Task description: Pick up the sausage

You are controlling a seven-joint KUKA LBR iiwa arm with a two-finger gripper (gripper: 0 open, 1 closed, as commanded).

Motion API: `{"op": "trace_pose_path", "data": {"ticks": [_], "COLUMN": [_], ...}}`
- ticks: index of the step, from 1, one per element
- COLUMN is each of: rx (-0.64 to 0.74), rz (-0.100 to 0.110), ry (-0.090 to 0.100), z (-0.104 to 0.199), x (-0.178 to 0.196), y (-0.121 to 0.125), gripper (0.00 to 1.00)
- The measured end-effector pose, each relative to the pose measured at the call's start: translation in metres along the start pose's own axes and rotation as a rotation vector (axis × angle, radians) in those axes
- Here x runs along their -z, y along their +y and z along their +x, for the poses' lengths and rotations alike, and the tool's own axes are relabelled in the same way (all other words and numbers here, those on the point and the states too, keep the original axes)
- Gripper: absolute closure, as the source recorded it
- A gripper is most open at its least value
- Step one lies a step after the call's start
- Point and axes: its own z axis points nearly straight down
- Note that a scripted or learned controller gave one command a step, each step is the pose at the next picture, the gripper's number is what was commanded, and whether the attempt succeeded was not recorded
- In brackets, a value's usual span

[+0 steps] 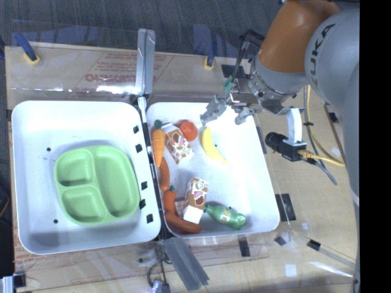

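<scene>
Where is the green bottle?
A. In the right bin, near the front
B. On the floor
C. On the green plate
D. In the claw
A. The green bottle lies in the right bin at its near edge, beside the sausage; the claw is up above the bin's far end.

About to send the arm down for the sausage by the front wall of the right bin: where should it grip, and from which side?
Grip the sausage at its exposed middle, from straight above, pincer closing across its width. It lies flat, hemmed by the carton and the bin wall.
</scene>
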Motion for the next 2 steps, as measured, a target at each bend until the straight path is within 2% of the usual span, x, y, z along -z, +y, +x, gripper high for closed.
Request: {"op": "trace_pose_path", "data": {"ticks": [1,2], "rx": [0.172,0.092], "rz": [0.000,0.001], "ry": [0.000,0.002], "z": [0.006,0.006], "x": [0.011,-0.175], "y": [-0.019,-0.066], "gripper": [0.00,0.00]}}
